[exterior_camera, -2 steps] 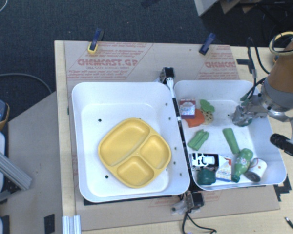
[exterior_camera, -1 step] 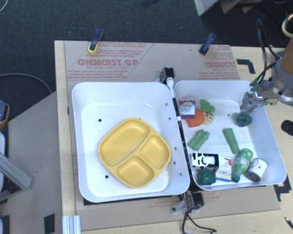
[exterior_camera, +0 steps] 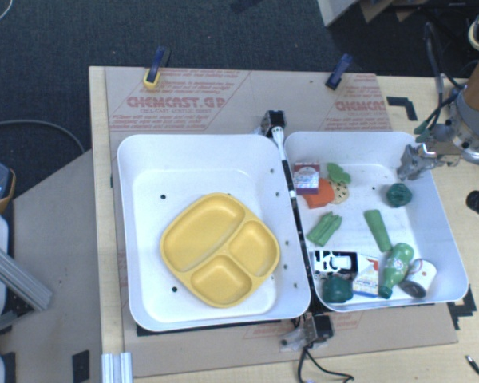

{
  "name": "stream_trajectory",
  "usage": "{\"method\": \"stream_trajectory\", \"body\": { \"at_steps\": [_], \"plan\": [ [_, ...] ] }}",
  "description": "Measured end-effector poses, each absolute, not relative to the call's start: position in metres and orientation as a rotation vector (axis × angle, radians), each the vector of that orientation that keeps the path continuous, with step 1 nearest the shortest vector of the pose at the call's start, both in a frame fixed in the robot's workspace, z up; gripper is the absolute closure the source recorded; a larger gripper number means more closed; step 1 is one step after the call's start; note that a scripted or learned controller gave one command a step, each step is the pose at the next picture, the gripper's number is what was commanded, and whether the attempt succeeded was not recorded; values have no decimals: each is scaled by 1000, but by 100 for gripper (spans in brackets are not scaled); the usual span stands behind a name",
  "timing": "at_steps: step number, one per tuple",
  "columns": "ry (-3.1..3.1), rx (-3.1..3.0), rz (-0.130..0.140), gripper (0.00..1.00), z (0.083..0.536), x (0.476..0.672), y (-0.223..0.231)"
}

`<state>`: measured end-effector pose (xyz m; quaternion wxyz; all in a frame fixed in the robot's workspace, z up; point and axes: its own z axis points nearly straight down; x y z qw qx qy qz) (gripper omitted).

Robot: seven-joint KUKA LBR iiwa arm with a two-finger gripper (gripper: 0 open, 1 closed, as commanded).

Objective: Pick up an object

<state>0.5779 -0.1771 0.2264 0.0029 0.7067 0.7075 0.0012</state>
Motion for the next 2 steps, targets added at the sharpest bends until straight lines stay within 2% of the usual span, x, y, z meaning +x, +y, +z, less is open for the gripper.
{"method": "stream_trajectory", "body": {
  "at_steps": [1,2],
  "plan": [
    [2225,2213,4,100,223,595,-128],
    [2228,2216,3,100,230,595,-80]
  ]
}}
